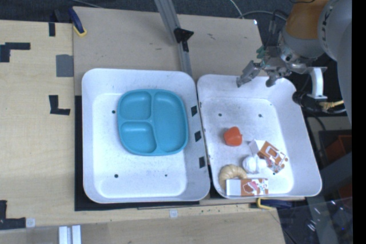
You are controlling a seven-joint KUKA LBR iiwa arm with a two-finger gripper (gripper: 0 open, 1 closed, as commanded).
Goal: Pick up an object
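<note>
My gripper (pixel 258 78) hangs over the far edge of the right bin (pixel 297 123), its two fingers spread open with nothing between them. Well below it in that bin lie a small red-orange object (pixel 233 136), a croissant (pixel 230 171), a white round item (pixel 251 164), an orange-and-white patterned packet (pixel 271 156) and a second orange-and-white box (pixel 248 186) along the near wall. All of them sit apart from the gripper, toward the bin's near half.
The left bin (pixel 97 140) holds a blue divided plate (pixel 153 122). A grey metal pole (pixel 164 3) slants down to the gap between the bins' far edges. Cables trail at the far right beside the arm (pixel 314 14).
</note>
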